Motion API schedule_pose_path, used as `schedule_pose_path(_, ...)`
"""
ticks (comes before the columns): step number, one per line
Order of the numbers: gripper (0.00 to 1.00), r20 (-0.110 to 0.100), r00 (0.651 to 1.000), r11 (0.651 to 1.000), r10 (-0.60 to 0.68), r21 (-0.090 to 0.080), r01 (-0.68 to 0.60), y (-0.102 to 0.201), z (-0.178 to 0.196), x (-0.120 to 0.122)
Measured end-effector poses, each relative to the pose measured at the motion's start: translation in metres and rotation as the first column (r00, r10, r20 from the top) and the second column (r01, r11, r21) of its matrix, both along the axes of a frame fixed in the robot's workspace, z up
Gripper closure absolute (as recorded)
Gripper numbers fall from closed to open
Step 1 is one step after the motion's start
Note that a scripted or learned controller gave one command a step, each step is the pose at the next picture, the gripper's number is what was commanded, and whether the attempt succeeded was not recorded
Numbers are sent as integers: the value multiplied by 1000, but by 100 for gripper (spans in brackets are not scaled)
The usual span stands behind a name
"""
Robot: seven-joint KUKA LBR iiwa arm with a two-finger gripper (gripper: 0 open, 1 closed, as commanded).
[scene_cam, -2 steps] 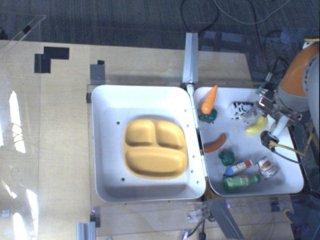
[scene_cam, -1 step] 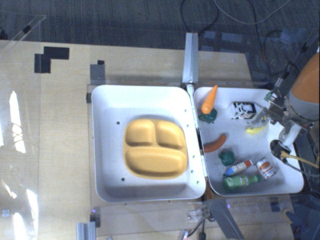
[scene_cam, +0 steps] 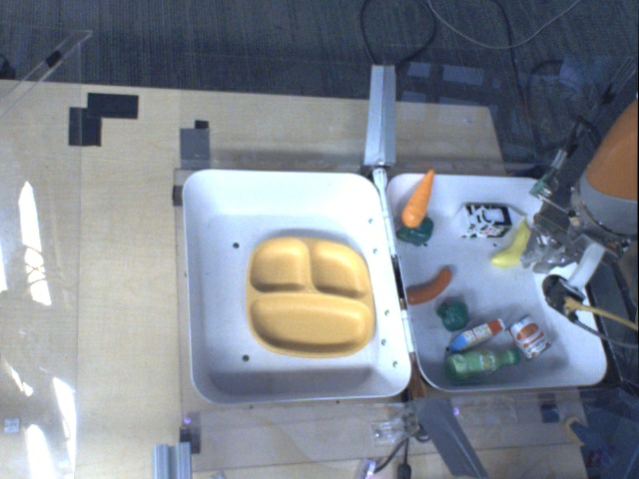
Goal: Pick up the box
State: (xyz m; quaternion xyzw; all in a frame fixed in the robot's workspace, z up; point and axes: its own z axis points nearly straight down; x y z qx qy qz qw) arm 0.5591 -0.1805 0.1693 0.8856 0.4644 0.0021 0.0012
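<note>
The box [scene_cam: 486, 221] is small, white with black markings, and lies flat near the back of the right bin [scene_cam: 589, 372]. A yellow banana [scene_cam: 512, 246] rests just to its right. My gripper [scene_cam: 559, 254] hangs at the bin's right side, beside the banana's far end and roughly a hand's width right of the box, below the orange band of the arm [scene_cam: 614, 163]. Nothing is visibly held in it.
The right bin also holds a carrot [scene_cam: 418, 199], a brown sausage [scene_cam: 429, 286], a green lump [scene_cam: 452, 313], a small bottle [scene_cam: 475, 334], a green bottle [scene_cam: 479, 362] and a can [scene_cam: 528, 335]. The left bin [scene_cam: 205, 267] holds a yellow compartment tray [scene_cam: 309, 296].
</note>
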Motion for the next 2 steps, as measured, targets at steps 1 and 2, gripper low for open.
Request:
schedule_pose_path(1, 0, 0, 1000, 1000, 0, 0, 0, 0, 0, 0)
schedule_pose_path(2, 0, 3, 989, 989, -145, 1, 145, 55, -81, -4)
